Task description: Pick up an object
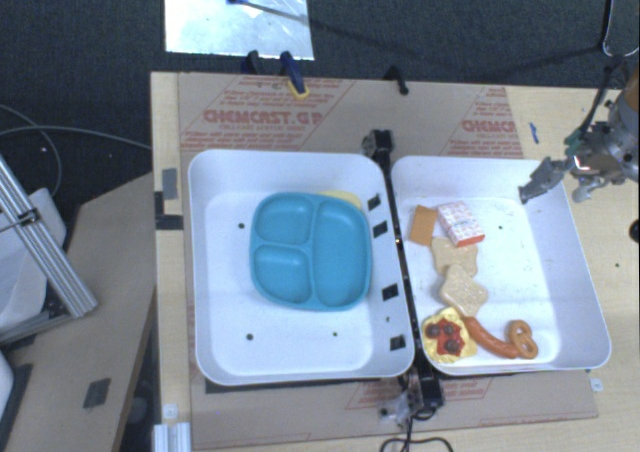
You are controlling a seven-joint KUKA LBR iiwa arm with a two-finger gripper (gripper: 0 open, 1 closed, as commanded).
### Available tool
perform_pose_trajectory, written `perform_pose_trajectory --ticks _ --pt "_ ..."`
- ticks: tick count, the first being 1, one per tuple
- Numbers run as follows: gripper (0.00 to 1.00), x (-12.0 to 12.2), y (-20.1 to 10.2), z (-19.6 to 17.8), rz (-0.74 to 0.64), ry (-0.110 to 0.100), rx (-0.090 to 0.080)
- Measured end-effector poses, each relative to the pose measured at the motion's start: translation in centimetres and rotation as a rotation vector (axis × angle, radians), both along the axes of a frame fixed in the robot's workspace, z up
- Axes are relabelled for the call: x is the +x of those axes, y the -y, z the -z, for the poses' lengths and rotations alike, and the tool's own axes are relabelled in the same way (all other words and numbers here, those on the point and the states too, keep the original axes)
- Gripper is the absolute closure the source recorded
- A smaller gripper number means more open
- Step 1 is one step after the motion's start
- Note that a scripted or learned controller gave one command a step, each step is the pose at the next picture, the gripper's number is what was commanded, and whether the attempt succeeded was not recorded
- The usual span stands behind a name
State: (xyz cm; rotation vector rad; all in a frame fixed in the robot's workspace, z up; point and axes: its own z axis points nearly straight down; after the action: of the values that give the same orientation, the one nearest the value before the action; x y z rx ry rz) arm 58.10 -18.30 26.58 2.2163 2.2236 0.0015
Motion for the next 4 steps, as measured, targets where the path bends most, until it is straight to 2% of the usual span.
perform_pose_trajectory --ticks 1,2,3,4 --pt "0.0 -2.5 -3.8 11.5 0.0 -0.013 0.006" --pt "0.0 -7.3 -10.1 18.0 -0.003 0.009 -0.004" --pt "1.0 -7.0 -10.0 16.6 0.001 0.015 0.0" --pt "1.0 2.3 -14.7 7.2 -0.008 0.016 0.002"
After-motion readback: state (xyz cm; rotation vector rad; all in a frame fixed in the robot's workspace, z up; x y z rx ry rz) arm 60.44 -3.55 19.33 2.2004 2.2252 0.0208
